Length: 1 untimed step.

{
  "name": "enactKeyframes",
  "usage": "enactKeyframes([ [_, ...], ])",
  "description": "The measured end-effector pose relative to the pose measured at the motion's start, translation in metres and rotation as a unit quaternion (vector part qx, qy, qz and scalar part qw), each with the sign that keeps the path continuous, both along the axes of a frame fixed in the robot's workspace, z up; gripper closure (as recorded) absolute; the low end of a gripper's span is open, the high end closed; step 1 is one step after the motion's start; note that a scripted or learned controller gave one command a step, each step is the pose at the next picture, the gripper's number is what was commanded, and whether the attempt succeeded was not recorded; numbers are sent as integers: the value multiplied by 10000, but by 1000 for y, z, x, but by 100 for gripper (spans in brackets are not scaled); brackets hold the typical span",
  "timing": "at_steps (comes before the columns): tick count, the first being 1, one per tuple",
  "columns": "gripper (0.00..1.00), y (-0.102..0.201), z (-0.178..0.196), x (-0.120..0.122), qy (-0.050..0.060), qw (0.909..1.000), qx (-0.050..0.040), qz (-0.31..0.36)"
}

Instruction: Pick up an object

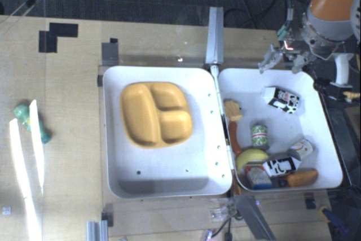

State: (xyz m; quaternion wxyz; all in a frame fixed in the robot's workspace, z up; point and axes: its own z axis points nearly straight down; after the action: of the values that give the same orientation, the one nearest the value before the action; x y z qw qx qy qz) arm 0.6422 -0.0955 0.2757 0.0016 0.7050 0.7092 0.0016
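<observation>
Two shallow white bins are seen side by side. The left bin holds one yellow compartment tray, set in its upper half. The right bin holds the loose objects: one black-and-white cow-patterned toy in the upper part, tilted with its long axis running from upper left to lower right; one small green-and-white can standing upright at the centre; one brown wooden-handled tool laid along the left wall, long axis roughly vertical in the frame; one yellow-green round fruit; one small blue-and-red box; a second black-and-white object; one small white cup-like item; and one orange carrot-like piece lying horizontally. These last items are crowded together, touching, along the lower edge.

The gripper is seen at the upper right of the frame, over the top rim of the right bin, its fingers spread wide with nothing between them. The cow-patterned toy lies near it, just below.

One green object rests on the bench at the far left.
</observation>
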Motion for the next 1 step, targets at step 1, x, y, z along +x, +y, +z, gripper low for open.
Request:
enactKeyframes([
  [1,0,-55,-86,-28,0,9993,-7,366],
])
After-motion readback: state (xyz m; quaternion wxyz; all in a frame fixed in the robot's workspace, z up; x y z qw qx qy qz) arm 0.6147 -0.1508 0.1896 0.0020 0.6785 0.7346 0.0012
